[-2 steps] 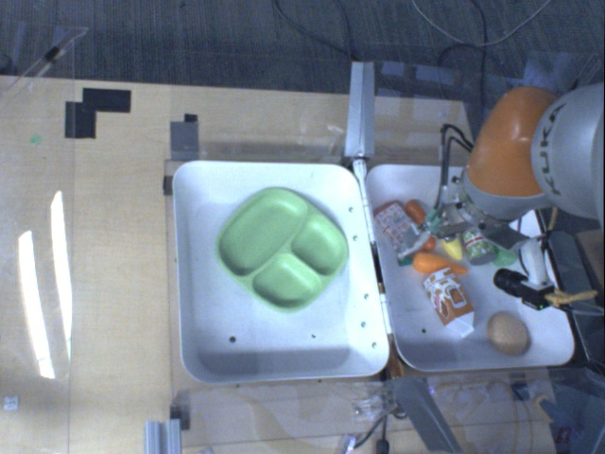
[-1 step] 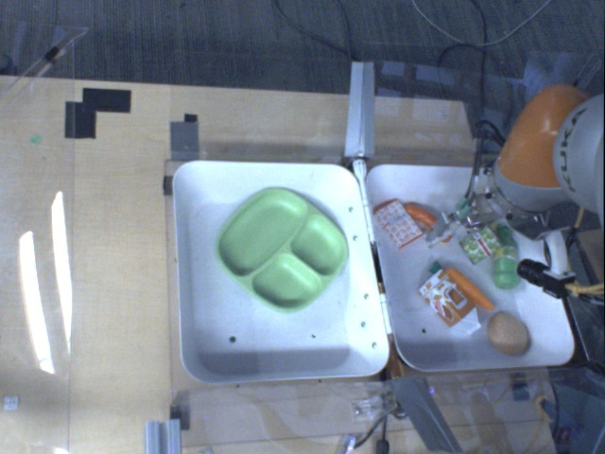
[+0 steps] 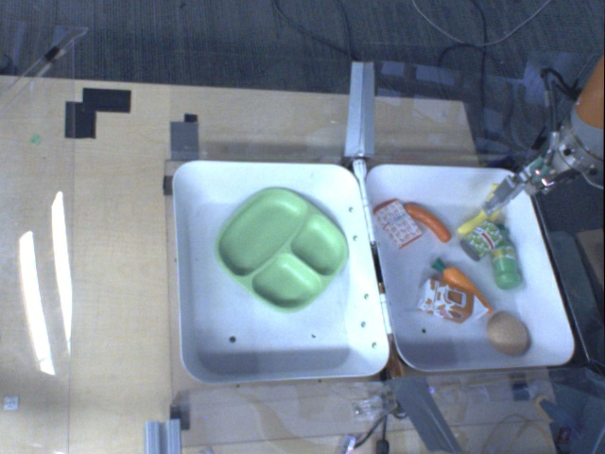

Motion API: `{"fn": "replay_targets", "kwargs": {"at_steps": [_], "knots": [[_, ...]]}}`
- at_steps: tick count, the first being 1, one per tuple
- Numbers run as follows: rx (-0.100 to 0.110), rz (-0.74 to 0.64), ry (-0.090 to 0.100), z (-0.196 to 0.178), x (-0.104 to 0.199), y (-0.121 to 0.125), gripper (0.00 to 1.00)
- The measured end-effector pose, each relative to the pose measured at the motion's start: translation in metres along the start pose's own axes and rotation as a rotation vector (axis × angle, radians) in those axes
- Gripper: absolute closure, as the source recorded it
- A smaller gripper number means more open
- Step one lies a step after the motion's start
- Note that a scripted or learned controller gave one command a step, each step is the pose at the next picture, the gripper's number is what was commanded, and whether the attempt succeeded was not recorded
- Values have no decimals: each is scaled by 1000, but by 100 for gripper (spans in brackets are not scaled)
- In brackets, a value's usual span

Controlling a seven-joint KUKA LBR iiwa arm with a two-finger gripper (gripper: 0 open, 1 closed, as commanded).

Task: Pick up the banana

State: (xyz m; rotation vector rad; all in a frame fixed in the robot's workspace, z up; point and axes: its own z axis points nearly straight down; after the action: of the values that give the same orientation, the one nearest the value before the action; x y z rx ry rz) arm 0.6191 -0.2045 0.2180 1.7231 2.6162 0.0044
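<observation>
The banana (image 3: 475, 222) lies by the right bin's (image 3: 558, 348) far edge, against a green bottle (image 3: 498, 252); the hand (image 3: 501, 195) hovers just above it, its opening hard to tell

Glossy white bins (image 3: 189, 282) (plastic-looking), matt wooden bench (image 3: 95, 253).

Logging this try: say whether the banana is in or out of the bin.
In: the banana lies in the right bin, beside the green bottle.
</observation>
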Motion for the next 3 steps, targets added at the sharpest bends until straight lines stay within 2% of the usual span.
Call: {"fn": "replay_targets", "kwargs": {"at_steps": [1, 2, 3], "knots": [[1, 36, 1, 121, 0, 9, 0], [29, 32, 25, 135, -16, 41, 0], [24, 26, 19, 124, -16, 44, 100]]}}
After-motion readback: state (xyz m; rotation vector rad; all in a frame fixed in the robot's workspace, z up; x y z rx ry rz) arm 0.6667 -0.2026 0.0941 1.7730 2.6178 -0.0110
